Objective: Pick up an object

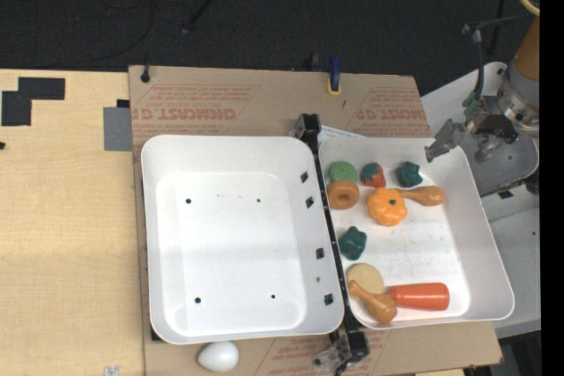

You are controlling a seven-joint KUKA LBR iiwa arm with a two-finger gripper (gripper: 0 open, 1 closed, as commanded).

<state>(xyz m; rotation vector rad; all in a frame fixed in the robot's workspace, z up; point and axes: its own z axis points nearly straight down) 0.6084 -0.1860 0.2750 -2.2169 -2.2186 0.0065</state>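
Carrot, the largest pickable piece, is seen lying flat near the front wall of the right bin, touching or just beside a tan drumstick-shaped toy. Further back, an orange pumpkin is noted mid-bin, with a tan gourd at its right, a ring-shaped orange piece and a green cylinder near the divider, and small red and teal pieces along the back. A dark green lump sits alone between the groups. Crowding is judged the main risk: a descent among the back cluster could nudge neighbours or close on two at once, and rounded toys may slip out. The gripper is seen above the bin's back right corner, touching nothing; whether it is spread or closed cannot be told.
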